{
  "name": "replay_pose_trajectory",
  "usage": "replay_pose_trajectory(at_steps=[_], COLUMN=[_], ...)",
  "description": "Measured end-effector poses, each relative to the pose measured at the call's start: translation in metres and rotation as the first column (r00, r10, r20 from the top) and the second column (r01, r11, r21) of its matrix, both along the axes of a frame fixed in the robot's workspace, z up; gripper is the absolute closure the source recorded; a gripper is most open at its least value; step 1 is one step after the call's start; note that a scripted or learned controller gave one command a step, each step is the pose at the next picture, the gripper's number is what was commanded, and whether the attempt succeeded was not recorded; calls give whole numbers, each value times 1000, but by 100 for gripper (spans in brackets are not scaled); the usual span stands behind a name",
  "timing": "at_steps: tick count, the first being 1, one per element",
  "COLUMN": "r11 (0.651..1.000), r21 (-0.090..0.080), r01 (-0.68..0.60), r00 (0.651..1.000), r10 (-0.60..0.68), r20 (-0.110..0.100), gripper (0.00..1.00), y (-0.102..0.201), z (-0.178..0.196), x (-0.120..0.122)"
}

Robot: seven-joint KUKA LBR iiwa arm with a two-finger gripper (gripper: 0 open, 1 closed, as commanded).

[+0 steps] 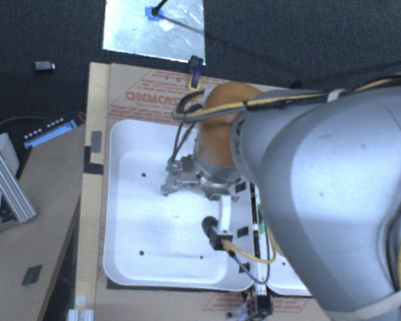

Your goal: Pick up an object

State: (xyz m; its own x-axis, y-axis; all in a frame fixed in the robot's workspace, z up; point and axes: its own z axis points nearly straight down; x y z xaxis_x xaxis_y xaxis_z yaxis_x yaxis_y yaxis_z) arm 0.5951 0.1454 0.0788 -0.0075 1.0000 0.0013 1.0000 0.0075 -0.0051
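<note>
While arm [327,168] hangs over left bin [131,220]: gripper [184,179] sits 12 o'clock of centre
grip: can't tell if open or holding
object: unclear, handling's anyone's guess

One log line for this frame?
arm: reaching in over left bin | gripper: over bin's rear half | grasp: unconfirmed | right bin: mostly covered by arm

The light is even and rather cool, and it comes from above. The white bin [129,206] is bright, almost washed out, with only a soft shadow under the arm [325,182]. A shiny sheet [132,23] at the top gives glare. The near part of the arm looks slightly blurred.
</note>
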Motion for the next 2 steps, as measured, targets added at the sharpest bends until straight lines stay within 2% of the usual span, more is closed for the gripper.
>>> replay_pose_trajectory(at_steps=[1, 2], r11=[1000, 1000], r21=[5, 0], r01=[-4, 0], r00=[1000, 1000], r10=[4, 0], r20=[12, 9], gripper=[0, 100], y=[96, 90], z=[7, 18], x=[53, 53])
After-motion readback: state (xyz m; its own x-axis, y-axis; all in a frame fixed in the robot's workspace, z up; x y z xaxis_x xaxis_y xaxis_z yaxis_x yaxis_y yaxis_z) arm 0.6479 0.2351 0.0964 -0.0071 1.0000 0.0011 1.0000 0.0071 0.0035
